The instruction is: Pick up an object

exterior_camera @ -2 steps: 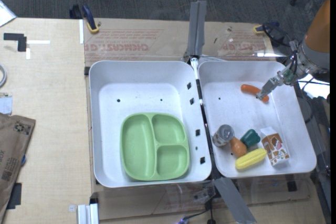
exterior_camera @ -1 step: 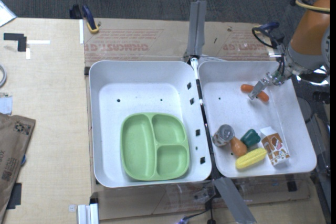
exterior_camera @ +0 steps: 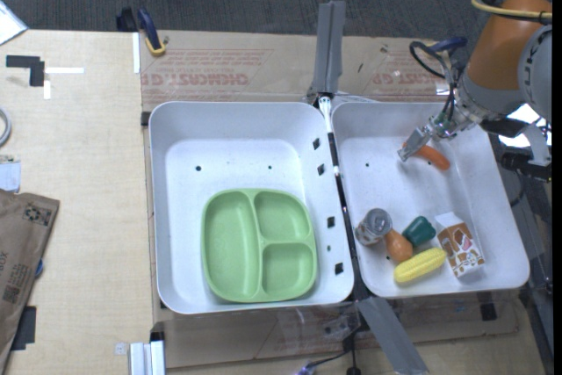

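1. The gripper (exterior_camera: 418,145) is low inside the right bin (exterior_camera: 492,277), near the back of it
2. A small orange thing (exterior_camera: 434,157), long like a little carrot, lies right at the tip of the gripper, touching it or just beside it
3. I cannot tell if the fingers are apart or together, because they look like one small grey blur from up here
4. I cannot see the orange thing between the fingers, so I will not say the gripper has it
5. The step looks like the reach and grab: the arm is down at the thing, but the lift is not yet done
6. Next, the fingers need to sit one on each side of the orange thing and squeeze, then go straight up
7. The orange thing is round and thin, so it may roll or slip away if the fingers push on one end
8. Other toys sit well apart at the front of the same bin: a yellow corn (exterior_camera: 420,265), a green block (exterior_camera: 419,230), a small can (exterior_camera: 375,226) and a little carton (exterior_camera: 460,248)
9. The left bin (exterior_camera: 176,145) has a green plate (exterior_camera: 260,245) with three parts in it
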Controlling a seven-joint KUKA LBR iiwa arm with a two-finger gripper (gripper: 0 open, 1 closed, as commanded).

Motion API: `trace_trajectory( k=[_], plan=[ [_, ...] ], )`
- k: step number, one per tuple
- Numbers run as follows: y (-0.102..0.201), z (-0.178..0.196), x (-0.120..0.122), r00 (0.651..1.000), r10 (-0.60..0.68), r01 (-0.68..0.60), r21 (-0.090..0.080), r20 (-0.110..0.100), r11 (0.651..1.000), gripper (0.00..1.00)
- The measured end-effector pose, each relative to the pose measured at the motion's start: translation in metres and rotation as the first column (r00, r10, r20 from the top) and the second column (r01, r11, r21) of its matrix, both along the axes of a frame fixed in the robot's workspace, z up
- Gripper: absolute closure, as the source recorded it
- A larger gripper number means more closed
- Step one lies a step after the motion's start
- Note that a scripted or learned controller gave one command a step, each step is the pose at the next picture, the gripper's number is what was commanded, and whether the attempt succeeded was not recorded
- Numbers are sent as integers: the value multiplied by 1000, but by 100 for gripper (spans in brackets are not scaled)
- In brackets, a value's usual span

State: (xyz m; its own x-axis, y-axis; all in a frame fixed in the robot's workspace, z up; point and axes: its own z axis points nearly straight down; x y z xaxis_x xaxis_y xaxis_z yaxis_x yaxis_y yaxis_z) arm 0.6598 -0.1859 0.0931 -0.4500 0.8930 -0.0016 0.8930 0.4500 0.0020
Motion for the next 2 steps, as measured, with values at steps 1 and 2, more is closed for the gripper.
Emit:
trace_trajectory(
  k=[1, 2],
  plan=[
    [-1, 11, 1, 1000, -2, 2, -1, 5, 1000, 100],
    [63, 107, 0, 1000, -11, 11, -1, 0, 1000, 100]
  ],
)
